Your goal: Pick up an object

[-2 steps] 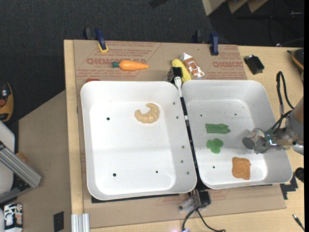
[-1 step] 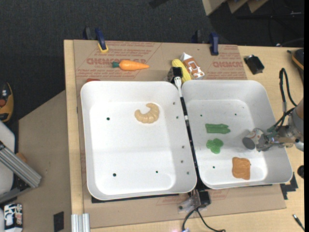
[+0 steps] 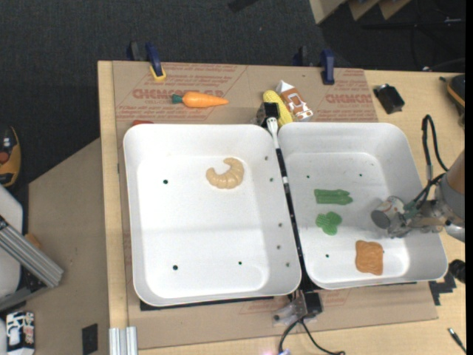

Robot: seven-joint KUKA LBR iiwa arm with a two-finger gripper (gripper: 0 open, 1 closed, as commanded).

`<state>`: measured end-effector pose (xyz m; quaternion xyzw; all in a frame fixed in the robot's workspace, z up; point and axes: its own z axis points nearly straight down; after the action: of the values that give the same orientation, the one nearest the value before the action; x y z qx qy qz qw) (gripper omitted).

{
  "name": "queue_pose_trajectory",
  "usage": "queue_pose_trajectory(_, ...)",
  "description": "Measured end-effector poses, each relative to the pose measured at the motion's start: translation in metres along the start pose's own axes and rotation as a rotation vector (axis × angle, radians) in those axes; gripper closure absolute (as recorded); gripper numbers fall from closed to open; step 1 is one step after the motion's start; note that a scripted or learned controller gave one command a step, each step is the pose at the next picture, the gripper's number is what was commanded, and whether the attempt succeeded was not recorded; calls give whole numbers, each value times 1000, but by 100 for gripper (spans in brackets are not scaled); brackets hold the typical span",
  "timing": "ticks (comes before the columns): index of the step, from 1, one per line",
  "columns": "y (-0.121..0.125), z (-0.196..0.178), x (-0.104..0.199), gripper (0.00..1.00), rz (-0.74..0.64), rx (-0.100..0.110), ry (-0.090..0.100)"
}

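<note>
My gripper (image 3: 386, 217) reaches in from the right and sits low in the right bin (image 3: 384, 140). A green flat piece (image 3: 332, 196) lies up and to its left. A smaller green piece (image 3: 328, 222) rests to its left, a short gap away. An orange-brown lump (image 3: 369, 257) lies just below the gripper, toward the bin's front wall. Nothing is visibly held at the gripper's tip. In the left bin (image 3: 148, 198) a tan croissant (image 3: 226, 174) lies near the back middle.
Behind the bins, on the cardboard board, lie an orange toy carrot (image 3: 199, 100), a yellow object (image 3: 275, 103) and a small orange-and-white box (image 3: 296, 104). A black divider strip (image 3: 284, 191) runs between the bins. Cables (image 3: 429, 143) hang near the arm.
</note>
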<state>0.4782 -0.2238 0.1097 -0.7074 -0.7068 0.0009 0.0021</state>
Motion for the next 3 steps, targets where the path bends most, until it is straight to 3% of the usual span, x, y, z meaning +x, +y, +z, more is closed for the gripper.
queue_pose_trajectory(1,2,-273,-1,100,-3,-24,-11)
queue_pose_trajectory(2,0,-163,49,100,-5,6,4)
queue_pose_trajectory(3,-1,-91,13,100,3,3,0)
